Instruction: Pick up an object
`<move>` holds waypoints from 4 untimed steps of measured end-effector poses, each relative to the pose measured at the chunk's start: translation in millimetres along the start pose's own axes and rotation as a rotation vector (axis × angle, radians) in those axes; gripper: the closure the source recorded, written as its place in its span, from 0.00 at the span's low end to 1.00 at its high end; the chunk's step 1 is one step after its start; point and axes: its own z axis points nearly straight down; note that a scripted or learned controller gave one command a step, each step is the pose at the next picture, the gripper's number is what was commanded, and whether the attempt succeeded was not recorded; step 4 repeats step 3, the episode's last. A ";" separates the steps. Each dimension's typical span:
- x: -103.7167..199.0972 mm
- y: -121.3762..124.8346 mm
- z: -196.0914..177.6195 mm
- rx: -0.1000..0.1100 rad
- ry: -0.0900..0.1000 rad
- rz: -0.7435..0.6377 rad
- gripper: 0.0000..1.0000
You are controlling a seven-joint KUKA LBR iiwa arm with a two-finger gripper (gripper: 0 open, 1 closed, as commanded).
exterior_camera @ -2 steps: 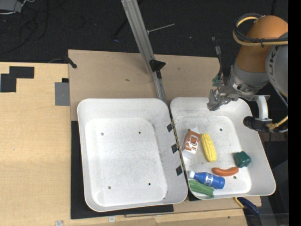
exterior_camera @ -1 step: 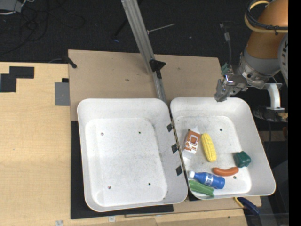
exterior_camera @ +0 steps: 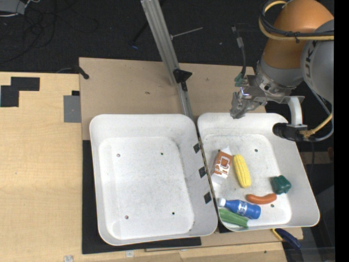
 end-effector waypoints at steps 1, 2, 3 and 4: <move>41.3 -8.5 5.1 0.001 -0.001 0.000 1.00; 89.3 -10.0 2.5 0.001 -0.001 0.000 1.00; 130.3 -21.2 8.2 0.003 -0.002 0.001 1.00; 130.3 -21.2 8.2 0.003 -0.002 0.001 1.00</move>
